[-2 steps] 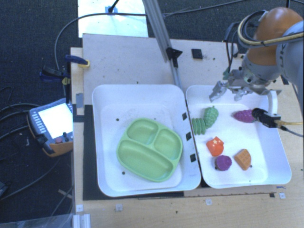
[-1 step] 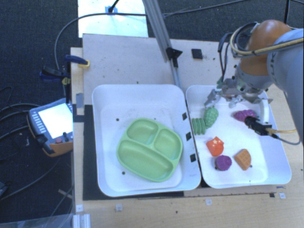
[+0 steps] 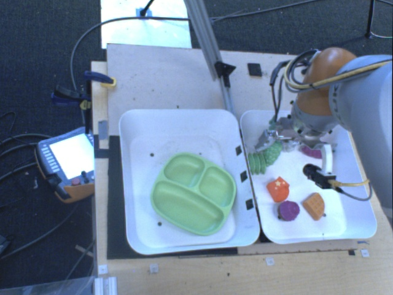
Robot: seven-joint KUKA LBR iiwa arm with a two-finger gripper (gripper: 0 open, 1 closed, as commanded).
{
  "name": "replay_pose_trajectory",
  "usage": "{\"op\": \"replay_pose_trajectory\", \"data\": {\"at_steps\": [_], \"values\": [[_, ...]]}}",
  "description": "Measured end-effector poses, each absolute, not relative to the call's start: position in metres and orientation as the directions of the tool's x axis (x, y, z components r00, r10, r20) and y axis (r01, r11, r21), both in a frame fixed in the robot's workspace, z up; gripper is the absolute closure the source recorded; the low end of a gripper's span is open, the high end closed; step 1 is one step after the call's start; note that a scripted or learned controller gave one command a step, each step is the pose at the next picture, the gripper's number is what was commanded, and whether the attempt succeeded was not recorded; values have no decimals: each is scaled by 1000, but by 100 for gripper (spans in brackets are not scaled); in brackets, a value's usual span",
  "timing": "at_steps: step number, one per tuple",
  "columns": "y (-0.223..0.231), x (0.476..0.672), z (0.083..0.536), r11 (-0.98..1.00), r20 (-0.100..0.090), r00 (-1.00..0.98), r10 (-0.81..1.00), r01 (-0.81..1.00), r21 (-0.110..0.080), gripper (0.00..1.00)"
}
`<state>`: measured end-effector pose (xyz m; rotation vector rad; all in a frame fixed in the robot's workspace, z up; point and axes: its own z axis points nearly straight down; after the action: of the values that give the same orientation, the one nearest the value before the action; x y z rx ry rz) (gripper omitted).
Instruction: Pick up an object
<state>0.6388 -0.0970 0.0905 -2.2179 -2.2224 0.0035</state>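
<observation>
Nearest you, a purple toy (image 3: 288, 211) and an orange waffle piece (image 3: 314, 206) are lying in the right bin (image 3: 362, 226), a red-orange toy (image 3: 278, 189) just behind. Farther back, the gripper (image 3: 271, 141) is hanging over a green ridged toy (image 3: 264, 157); you cannot tell its state. A green divided plate (image 3: 194, 193) is sitting in the left bin (image 3: 138, 226).

Two white bins (image 3: 184, 118), one green plate (image 3: 194, 193), and five small toys (image 3: 278, 189).

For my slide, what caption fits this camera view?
Robot gripper reaches the green toy beside a green plate.
</observation>
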Motion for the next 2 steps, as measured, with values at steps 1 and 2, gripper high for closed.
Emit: {"op": "replay_pose_trajectory", "data": {"at_steps": [1, 2], "values": [[-97, 640, 85, 1, -1, -1, 1000, 1000, 2, 0], [-97, 641, 97, 1, -1, -1, 1000, 1000, 5, 100]]}}
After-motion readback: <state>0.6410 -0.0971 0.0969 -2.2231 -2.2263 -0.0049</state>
